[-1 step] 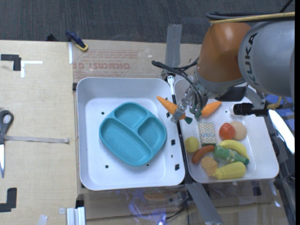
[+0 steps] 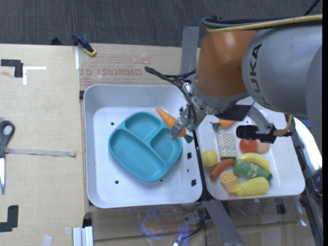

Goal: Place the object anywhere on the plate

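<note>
Two shallow white bins side by side on the surface (image 2: 41,117), seen from the single overhead camera view.

Left bin (image 2: 97,152): blue divided plate (image 2: 146,147), three compartments, lying near the bin's middle. Orange carrot (image 2: 166,117) at the plate's upper right edge, long axis slanting from upper left down to lower right, tip pointing away from the plate's centre, lower end meeting the hand (image 2: 179,129). Carrot partly over the plate's rim, partly beyond it; touching the rim or lifted above it, not determinable.

Hand: at the plate's right edge, just above the wall between the bins, carrot lying up and left of it. Fingers small and dark against the arm's shadow; open, shut or clamped on the carrot, impossible to tell.

Right bin (image 2: 292,181), right of the plate: yellow lemon (image 2: 208,158), red sausage (image 2: 221,167), banana (image 2: 254,160), tomato (image 2: 248,144), corn cob (image 2: 229,181), further toy foods.

Judgement: placement step in hand; coming move likely a short shift left and down from the rim toward the plate's centre.
</note>
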